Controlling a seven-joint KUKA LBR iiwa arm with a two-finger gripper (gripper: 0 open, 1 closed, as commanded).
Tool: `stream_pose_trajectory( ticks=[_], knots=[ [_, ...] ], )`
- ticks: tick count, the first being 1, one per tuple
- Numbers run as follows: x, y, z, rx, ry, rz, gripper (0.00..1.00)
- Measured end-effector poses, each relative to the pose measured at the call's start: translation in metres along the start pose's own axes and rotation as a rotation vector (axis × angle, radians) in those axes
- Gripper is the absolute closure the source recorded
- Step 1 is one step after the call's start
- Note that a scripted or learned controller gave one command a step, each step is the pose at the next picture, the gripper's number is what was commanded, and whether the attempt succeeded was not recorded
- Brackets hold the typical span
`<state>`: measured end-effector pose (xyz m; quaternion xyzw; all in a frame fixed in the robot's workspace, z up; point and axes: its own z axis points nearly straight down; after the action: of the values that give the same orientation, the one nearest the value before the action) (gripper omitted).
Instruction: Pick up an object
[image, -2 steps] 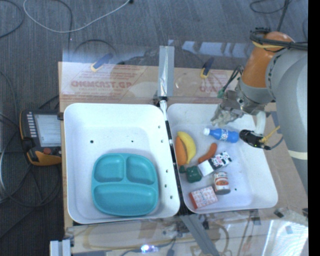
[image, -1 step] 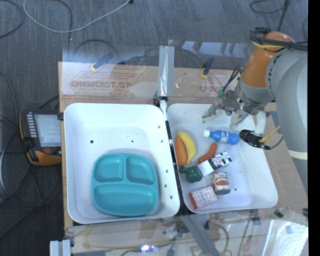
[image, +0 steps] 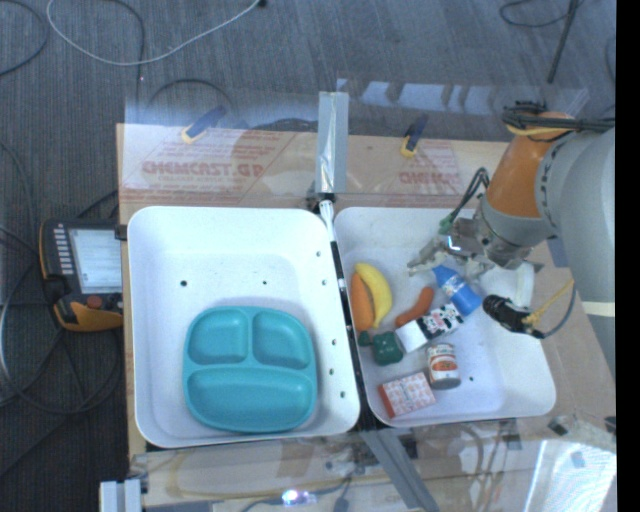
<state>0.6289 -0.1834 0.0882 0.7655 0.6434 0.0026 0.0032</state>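
Objects crowd the right bin (image: 520, 400) in front of you, and none of them has left its floor. A blue-and-white bottle (image: 457, 292) lies at a slant closest to the gripper (image: 447, 252), which hangs over the bin's upper middle, just above that bottle. You can see thin metal parts splayed out below the wrist, but you cannot tell from this angle how wide the tool stands, and nothing is visibly caught in it. Treat the pick as not yet made.

Just below the bottle sits a small black-and-white patterned item (image: 441, 322), with a reddish-orange sausage-shaped piece (image: 416, 308) touching its left side. A yellow banana (image: 377, 289) and an orange piece (image: 359, 300) lie side by side against the bin's left wall. Beneath them you have a dark green block (image: 385, 349), a white cylinder (image: 411, 337), a small can (image: 442, 364) with a red label, and a flat pink-patterned box (image: 407, 394) near the front edge.

Judging by position, the bottle looks the likeliest target; what remains is the descent, the closing and the lift. Its neighbours are packed close, so a clean grip may be hard.

Left of the divider, the left bin (image: 170, 250) holds a teal divided plate (image: 250, 366). The arm (image: 530, 180), grey with its orange band, enters from the right.
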Motion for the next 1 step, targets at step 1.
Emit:
stream_pose_trajectory(
  ticks=[1],
  knots=[
    [0.0278,0.0156,-0.0130,0.012,-0.001,0.053,0.00]
  ],
)
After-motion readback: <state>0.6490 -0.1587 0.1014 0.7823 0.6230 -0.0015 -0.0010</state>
